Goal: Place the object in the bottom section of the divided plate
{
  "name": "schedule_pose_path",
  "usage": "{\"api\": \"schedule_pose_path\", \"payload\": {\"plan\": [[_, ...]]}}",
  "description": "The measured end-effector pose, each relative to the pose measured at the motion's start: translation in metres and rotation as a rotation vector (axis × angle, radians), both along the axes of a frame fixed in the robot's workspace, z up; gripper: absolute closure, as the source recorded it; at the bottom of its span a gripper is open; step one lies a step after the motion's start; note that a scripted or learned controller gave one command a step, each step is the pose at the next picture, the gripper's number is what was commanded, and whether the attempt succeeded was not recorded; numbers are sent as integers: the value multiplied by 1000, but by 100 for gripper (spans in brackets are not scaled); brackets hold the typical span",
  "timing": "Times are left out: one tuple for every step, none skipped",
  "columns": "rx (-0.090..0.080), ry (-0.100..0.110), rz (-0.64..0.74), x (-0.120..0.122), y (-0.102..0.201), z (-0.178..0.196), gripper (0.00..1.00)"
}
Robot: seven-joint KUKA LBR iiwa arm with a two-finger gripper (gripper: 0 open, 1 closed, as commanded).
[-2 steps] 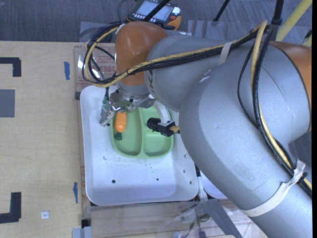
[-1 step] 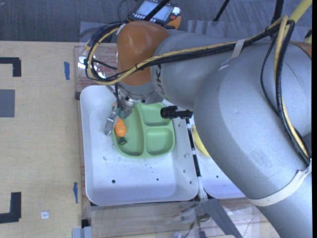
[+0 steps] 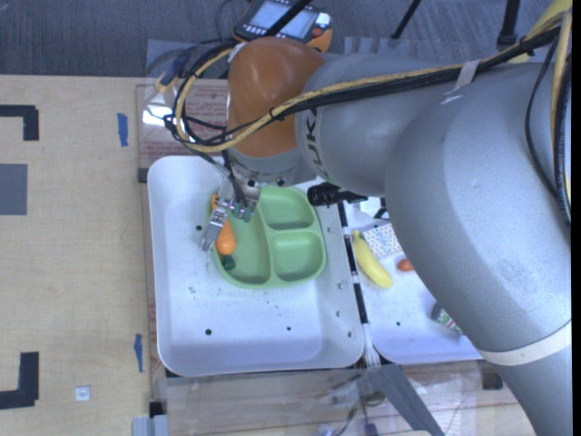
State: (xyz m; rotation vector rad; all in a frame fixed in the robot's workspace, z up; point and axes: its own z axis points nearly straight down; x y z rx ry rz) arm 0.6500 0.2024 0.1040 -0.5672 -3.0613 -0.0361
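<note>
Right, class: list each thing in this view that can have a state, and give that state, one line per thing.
Gripper: low over the left edge of the divided plate, beside the carrot.
Carrot: lying on the plate's left edge, green end toward the camera.
Divided plate: flat in the left bin, upright.
Banana: lying in the right bin, apart from the gripper.
Left bin: level on the bench, holding the plate.

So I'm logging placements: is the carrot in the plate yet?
In: the carrot lies on the green plate's left part, at the gripper.
</note>
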Motion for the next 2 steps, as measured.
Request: {"api": "schedule_pose_path", "payload": {"plan": [[-5,-2,116,-4,4,18,0],[-24,-31,70,3,24,145,0]]}}
